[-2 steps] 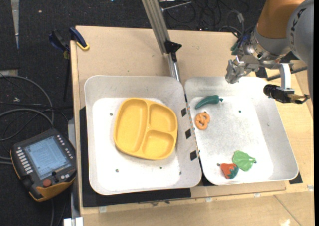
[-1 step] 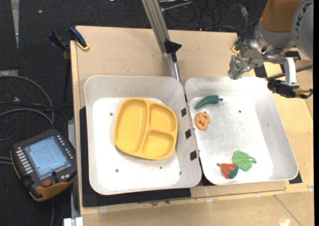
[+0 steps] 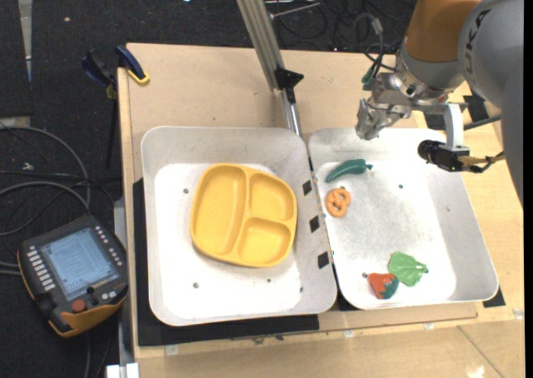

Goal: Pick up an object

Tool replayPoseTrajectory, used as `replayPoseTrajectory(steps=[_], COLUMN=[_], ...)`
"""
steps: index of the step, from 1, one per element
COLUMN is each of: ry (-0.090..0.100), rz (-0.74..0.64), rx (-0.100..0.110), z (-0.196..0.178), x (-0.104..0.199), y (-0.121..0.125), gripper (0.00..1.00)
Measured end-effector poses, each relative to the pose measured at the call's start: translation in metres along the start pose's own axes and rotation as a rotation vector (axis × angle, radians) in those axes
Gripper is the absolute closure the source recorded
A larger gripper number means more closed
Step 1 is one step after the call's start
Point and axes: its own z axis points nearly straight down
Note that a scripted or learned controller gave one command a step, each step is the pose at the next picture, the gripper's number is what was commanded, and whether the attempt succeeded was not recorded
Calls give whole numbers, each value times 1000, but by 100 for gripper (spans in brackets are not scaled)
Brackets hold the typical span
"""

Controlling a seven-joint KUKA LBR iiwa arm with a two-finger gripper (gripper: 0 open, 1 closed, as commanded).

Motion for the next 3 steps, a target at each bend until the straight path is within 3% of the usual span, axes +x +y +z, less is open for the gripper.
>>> replayPoseTrajectory(steps=[1, 3], ry=[0, 1], rz=[-1, -3], rx=[1, -2], z=[9, 7], x=[55, 175], y=[-12, -12], gripper=[100, 100])
